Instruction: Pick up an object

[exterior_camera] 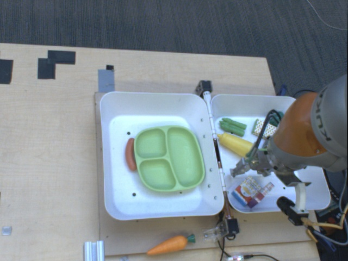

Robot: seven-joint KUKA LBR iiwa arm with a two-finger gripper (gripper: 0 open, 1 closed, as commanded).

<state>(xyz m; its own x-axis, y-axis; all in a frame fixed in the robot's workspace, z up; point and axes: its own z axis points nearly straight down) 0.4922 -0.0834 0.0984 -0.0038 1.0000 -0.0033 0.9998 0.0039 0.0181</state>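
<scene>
Yellow corn cob in the right bin, just left of the gripper; grip state indiscernible.

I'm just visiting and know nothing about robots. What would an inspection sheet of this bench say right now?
Surface: pale wooden bench bearing two shallow white bins, left bin and right bin, side by side.
Job's things: green divided plate and a sausage beside it in the left bin; yellow corn cob, green pods and a clear packet in the right bin.
Clutter: carrot on the bench in front of the bins; dark tape patches at the far left.
Grippers: gripper low over the right bin, between corn cob and packet; nothing seen held.
Cables: wires at the bench's near right corner.
Surroundings: dark carpet beyond the bench.
</scene>
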